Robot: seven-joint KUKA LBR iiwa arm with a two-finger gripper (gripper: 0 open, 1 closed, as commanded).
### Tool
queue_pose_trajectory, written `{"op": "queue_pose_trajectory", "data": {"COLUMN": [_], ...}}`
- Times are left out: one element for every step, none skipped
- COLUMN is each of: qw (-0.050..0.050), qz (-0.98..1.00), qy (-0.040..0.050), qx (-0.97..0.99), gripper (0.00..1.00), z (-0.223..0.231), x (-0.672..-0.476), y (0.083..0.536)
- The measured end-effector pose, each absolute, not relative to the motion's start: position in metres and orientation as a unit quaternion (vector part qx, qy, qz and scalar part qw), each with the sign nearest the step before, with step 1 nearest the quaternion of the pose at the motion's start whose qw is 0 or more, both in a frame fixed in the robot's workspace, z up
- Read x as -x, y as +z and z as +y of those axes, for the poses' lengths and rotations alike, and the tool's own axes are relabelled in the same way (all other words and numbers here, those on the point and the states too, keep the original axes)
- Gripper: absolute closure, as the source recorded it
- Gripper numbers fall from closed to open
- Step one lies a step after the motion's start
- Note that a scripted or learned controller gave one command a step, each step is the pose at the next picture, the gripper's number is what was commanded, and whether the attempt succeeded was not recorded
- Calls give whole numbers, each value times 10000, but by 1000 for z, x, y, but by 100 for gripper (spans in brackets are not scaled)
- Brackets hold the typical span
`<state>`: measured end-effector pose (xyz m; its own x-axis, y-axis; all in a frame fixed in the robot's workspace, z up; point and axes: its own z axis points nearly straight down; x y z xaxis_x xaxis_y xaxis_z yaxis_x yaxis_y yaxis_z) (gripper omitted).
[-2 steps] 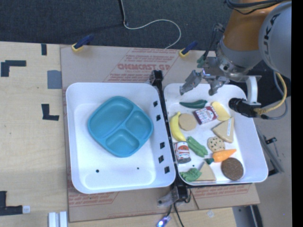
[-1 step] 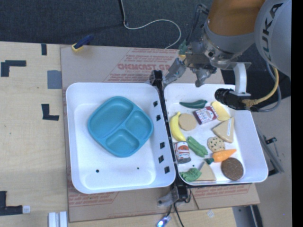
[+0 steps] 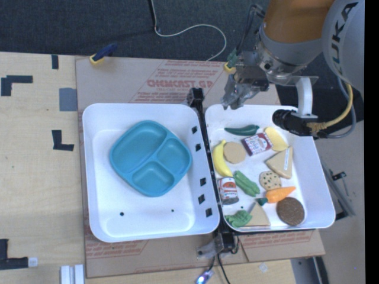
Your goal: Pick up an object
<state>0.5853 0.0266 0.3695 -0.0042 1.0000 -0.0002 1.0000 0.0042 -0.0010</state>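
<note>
The right bin (image 3: 314,176) holds several toy foods: a green chili (image 3: 241,130), a banana (image 3: 220,158), a round cracker (image 3: 234,152), a dark red packet (image 3: 256,144), a lemon (image 3: 275,138), a cheese wedge (image 3: 279,163), a cookie (image 3: 269,179), a carrot (image 3: 278,194), a brown patty (image 3: 290,210), a small can (image 3: 228,190) and green leafy pieces (image 3: 247,184). My gripper (image 3: 235,99) hangs above the far left rim of that bin, above the chili, with nothing visibly between its fingers.
The left bin (image 3: 98,158) contains a blue divided plate (image 3: 151,157). Black clips (image 3: 196,97) join the bins along their shared wall. A white cable (image 3: 189,31) and a yellow-blue clamp (image 3: 103,52) lie behind the bins on cardboard.
</note>
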Motion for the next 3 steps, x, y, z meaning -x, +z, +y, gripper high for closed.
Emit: {"op": "queue_pose_trajectory", "data": {"qw": [30,28,-45], "qz": [-7092,-7072,-7071], "qy": [30,35,-67], "qx": [7050,7070,7071], "gripper": [100,100,100], "z": [85,85,51], "x": [-585,-535,-483], "y": [296,262,425]}}
